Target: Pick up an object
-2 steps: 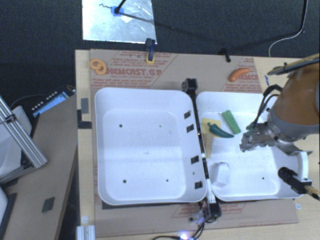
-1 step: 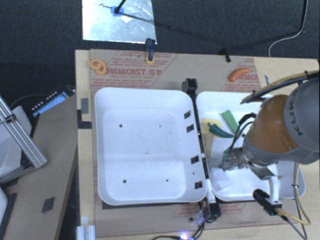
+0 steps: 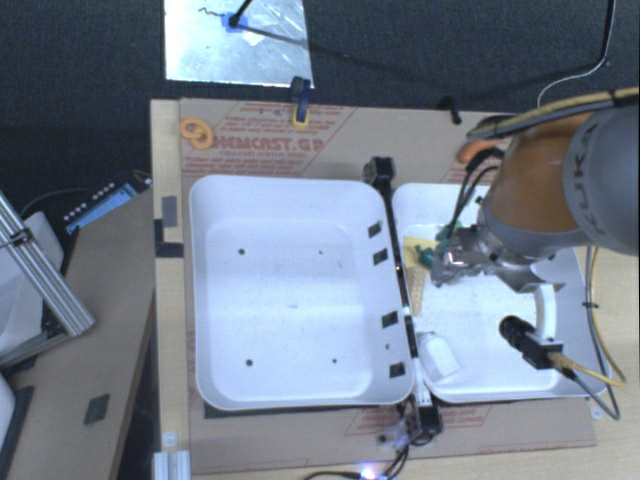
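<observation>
Biggest thing here is the bench (image 3: 270, 133), a tan board with red lettering, carrying both bins. The left bin (image 3: 290, 288) has nothing to grab in it that I can see, just a few dark specks on its floor. The right bin (image 3: 480, 368) is where everything's happening.

The arm (image 3: 560, 183) comes in from the right and hangs over the upper half of the right bin, so it covers a good chunk of it. Its gripper (image 3: 448, 258) sits low near that bin's left wall, pointing left. I honestly can't tell how the jaws stand; the tip is a blur of metal and cables from this angle.

Right at the tip there's a small teal object (image 3: 426, 258), just left of the gripper and touching or nearly so, with a yellowish object (image 3: 416, 283) lying beside it against the wall. Can't tell whether the teal one is actually between the jaws or just in front of them.

Down by the bin's lower-left corner sits a white object (image 3: 437, 354), well apart from the gripper, tilted diagonally.

My guess: the teal one is the target, since it's nearest, straight ahead on the gripper's left.
</observation>
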